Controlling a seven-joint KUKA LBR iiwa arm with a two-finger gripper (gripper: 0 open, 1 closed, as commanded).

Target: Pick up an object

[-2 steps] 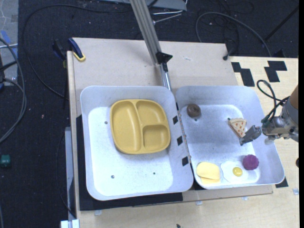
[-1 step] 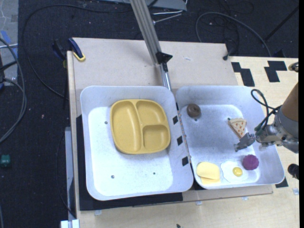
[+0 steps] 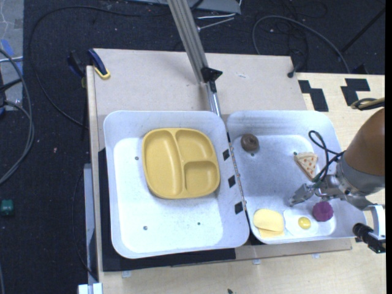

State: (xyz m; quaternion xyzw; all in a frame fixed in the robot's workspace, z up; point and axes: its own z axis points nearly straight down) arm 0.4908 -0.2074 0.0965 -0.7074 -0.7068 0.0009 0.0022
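I see the metal gripper (image 3: 300, 196) low in the right white bin (image 3: 269, 164), its jaws too small for me to judge, with a round purple ball (image 3: 323, 211) just beside it and a smooth yellow divided plate (image 3: 181, 163) in the left bin (image 3: 122, 182).

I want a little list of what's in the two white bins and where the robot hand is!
left bin: yellow divided plate
right bin: brown round piece, pizza slice toy, purple ball, pale yellow block, small yellow round piece
gripper: low over the right bin, beside the purple ball
held: nothing seen
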